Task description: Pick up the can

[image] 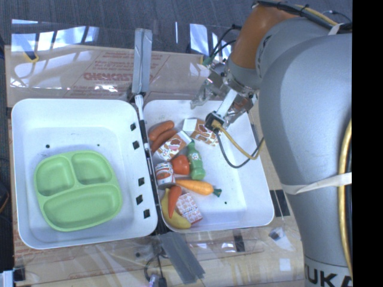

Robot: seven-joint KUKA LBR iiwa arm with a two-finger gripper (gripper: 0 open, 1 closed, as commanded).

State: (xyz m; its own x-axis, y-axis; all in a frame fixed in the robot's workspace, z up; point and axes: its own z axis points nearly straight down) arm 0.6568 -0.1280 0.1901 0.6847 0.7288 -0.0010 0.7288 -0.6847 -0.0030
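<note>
Whether my jaws are spread, I cannot tell; my gripper [202, 95] hangs over the right bin's [254, 203] far rim, apart from the can [164, 174].

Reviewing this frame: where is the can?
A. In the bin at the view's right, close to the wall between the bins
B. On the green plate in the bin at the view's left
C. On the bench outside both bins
A: the can lies in the view's right bin, near the dividing wall and next to the tomato.
</note>
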